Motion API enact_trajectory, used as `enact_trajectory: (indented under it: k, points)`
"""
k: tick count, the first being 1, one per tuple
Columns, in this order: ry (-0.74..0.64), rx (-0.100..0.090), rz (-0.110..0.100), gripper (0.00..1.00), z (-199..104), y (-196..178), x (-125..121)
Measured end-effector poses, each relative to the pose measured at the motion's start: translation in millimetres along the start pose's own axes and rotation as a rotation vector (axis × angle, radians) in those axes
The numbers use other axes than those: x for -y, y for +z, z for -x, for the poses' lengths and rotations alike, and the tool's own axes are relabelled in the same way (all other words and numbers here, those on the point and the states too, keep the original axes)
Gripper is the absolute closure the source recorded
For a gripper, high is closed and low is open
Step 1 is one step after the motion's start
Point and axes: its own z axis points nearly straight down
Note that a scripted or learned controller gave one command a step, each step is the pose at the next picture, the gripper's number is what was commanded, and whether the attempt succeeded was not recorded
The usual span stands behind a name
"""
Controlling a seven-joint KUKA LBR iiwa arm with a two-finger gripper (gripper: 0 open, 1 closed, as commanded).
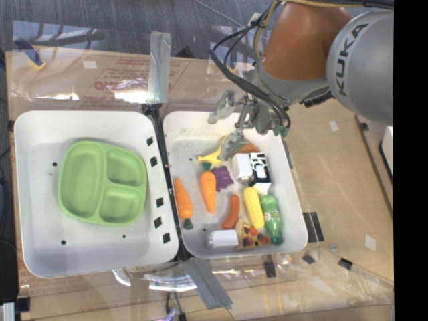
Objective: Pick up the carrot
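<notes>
Overhead slant view of two white bins on a table (348, 179). The KUKA arm (334, 45), grey with an orange band, hangs over the far rim of the right bin (294, 206). Its jaws (242, 122) stand apart, nothing between them, poised above the bin's far portion.

Below the jaws and a little left of them, in the middle of the bin, lies a carrot (209, 189), orange with a green top, lengthwise and free of the jaws. Farther left of the jaws, against the bin's left wall, lies a second carrot (182, 201), its green end toward the near side.

Directly beneath the jaws: a yellow banana-like piece (212, 158), a purple grape bunch (223, 176) and a white-and-black carton (254, 167). Nearer the viewer than the jaws: a corn cob (253, 206), a green bottle (271, 218), a red-orange sausage (231, 211) and a white cylinder (221, 239).

Well left of the jaws, the left bin (40, 246) holds a green three-compartment plate (102, 182).
</notes>
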Motion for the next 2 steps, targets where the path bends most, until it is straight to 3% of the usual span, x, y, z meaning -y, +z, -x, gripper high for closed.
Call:
enact_trajectory:
  k: [1, 2]
  points:
    - [-0.075, -0.011, 0.004, 0.0, -40.6, 124.1, 1.4]
    - [-0.082, -0.004, 0.003, 0.0, -63.9, 173.7, 4.2]
